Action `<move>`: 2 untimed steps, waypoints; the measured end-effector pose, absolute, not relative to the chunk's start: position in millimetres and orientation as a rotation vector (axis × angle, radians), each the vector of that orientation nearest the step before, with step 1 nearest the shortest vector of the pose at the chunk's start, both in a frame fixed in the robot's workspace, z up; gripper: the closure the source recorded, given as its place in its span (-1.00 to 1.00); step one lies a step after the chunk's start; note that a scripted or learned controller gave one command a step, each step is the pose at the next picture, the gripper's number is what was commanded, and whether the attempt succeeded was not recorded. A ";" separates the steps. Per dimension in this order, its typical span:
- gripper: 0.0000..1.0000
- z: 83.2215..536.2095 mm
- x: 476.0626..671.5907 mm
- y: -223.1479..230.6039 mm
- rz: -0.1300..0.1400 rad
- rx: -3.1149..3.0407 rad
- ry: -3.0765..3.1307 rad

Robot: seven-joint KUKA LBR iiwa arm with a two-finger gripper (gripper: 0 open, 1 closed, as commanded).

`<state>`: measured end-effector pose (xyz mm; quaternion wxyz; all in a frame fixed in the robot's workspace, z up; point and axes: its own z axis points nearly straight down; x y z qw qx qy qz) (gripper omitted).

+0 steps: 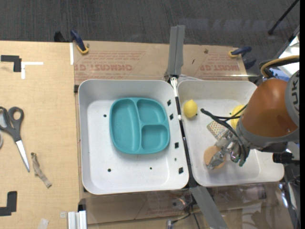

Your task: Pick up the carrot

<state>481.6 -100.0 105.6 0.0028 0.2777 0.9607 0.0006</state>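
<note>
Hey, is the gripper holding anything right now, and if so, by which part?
It cannot be told. The gripper is down in the right bin right against an orange-tan item, but the view doesn't show that item between its fingers.

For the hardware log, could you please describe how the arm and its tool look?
The grey arm carries a broad, rounded orange band above the wrist. Black cables loop off the wrist. The tool is a small metallic grey assembly with a greenish tint at its edge.
</note>
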 end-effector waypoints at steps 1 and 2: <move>1.00 191.6 483.7 -7.4 0.000 0.996 2.977; 1.00 211.0 484.5 51.3 -0.002 1.259 2.877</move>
